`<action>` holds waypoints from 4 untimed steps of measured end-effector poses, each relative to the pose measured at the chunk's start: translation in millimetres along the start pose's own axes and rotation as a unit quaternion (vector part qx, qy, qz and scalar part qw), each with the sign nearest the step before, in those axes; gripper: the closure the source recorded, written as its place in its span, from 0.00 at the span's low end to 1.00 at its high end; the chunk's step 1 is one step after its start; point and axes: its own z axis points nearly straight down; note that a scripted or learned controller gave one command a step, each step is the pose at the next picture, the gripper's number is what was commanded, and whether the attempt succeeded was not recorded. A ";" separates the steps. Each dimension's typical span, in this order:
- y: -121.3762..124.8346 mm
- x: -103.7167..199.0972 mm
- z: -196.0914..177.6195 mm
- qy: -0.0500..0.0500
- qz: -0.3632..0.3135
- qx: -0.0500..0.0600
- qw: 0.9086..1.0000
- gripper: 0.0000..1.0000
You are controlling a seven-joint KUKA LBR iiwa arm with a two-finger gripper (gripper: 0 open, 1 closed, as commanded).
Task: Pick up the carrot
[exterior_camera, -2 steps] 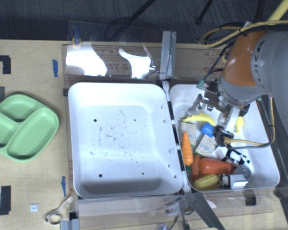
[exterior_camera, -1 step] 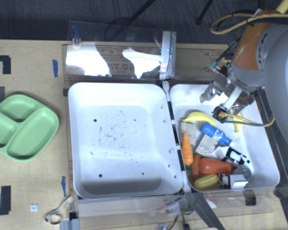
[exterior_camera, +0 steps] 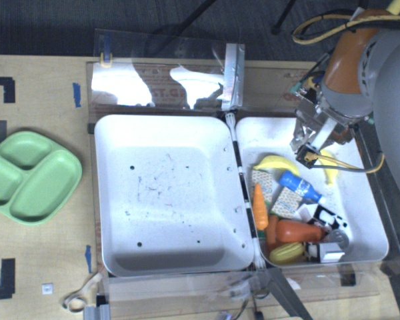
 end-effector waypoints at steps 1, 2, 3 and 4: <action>-26.5 -83.8 14.0 0.000 0.171 0.002 0.985 1.00; -57.4 -84.2 11.2 0.000 0.313 0.002 0.950 1.00; -105.1 -83.0 11.4 0.000 0.314 0.002 0.949 1.00; -73.0 -71.1 -47.7 0.001 0.313 0.000 0.950 1.00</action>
